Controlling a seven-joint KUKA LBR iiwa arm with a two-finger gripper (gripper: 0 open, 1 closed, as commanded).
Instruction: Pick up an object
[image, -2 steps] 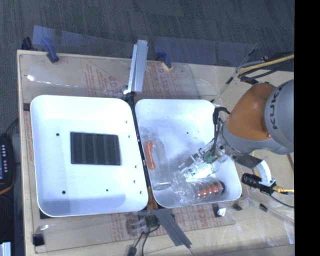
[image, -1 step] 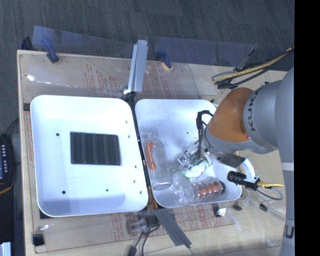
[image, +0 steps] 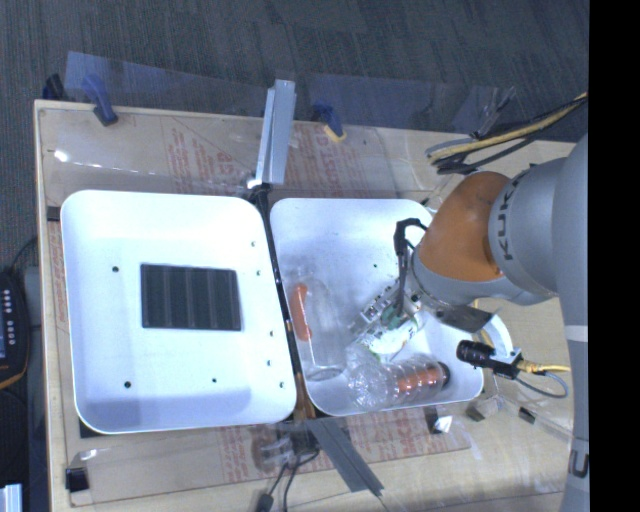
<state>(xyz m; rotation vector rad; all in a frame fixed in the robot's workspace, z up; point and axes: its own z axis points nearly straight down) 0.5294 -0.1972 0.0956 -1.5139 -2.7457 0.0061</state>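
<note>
My gripper (image: 385, 318) reaches down into the right bin (image: 330, 240), under the arm's orange band. Its tip hangs over a small green and white object (image: 392, 340) in the bin's lower middle. A clear plastic bottle (image: 395, 380) with a copper-brown end lies just below it near the bin's front wall. An orange-red stick-like item (image: 299, 311) lies along the bin's left side, on a clear sheet. The wrist hides part of the bin's right side.
The left bin (image: 100, 250) has a dark rectangular panel (image: 190, 297) at its middle. A grey metal bar (image: 275, 130) stands up behind the gap between the bins. Cables (image: 500, 140) run at the upper right. Clamps sit below the front edge.
</note>
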